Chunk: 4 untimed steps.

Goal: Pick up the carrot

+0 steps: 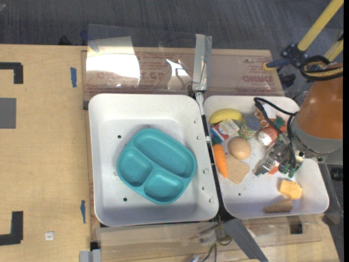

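Camera view. My arm enters from the right, its orange band above the right-hand bin (322,198). My pincer (271,164) hangs over the middle of that bin, amid a dark cluster of hardware and cable. I cannot tell from this angle how the pincer is set, and I see nothing of the task in it.

The carrot (220,160) lies in the same bin, hard against the left wall, next to the divider between the two bins. It lies to the left of my pincer as the camera sees it, at about the same height in the frame. Its long axis runs roughly front to back along the wall, the upper end near the red and white packet (224,130), the lower end beside the tan cracker-like piece (237,171).

Between the carrot and my pincer sit a pale round item (239,148) and that cracker-like piece, the latter just beside the carrot, possibly touching it. A banana (226,115) lies further back. A yellow block (290,189) and a brown piece (278,206) lie nearer the front, well apart from the carrot.

The left-hand bin (103,201) carries a teal divided plate (157,165), which has no bearing on the task.

Judgement: the move required is a sideways travel to the left, then a descent with the closing line set across the carrot's short width. The bin wall leaves little clearance on the far side, and that is the chief risk.
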Available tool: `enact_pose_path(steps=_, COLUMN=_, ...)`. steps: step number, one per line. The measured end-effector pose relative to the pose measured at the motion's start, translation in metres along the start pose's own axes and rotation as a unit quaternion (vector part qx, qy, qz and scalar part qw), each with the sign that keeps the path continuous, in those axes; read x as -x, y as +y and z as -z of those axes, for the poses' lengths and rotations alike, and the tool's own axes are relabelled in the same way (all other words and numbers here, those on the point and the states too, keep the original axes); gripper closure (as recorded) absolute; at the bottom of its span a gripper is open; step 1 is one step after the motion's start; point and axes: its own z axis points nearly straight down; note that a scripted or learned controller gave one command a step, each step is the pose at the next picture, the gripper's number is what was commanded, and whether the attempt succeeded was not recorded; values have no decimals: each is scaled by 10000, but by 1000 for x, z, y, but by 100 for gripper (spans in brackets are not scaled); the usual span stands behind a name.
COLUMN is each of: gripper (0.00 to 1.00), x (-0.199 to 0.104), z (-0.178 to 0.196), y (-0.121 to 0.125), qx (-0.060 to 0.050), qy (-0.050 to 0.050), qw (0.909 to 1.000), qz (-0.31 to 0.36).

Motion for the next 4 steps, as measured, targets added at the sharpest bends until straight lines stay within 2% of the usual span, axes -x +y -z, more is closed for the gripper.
enact_pose_path(steps=1, gripper=100, x=51, z=-102, y=7, qx=34, qy=-59, qw=9996, qz=-285)
enact_pose_path(steps=2, gripper=100, x=17, z=-4, y=-15, qx=35, qy=-60, qw=9982, qz=-588)
enact_pose_path(steps=3, gripper=100, x=-10, z=-19, y=35, qx=15, qy=-21, qw=9628, qz=-2703)
enact_pose_path(steps=4, gripper=100, x=2, z=-19, y=-1, qx=7, qy=-9, qw=9230, qz=-3849)
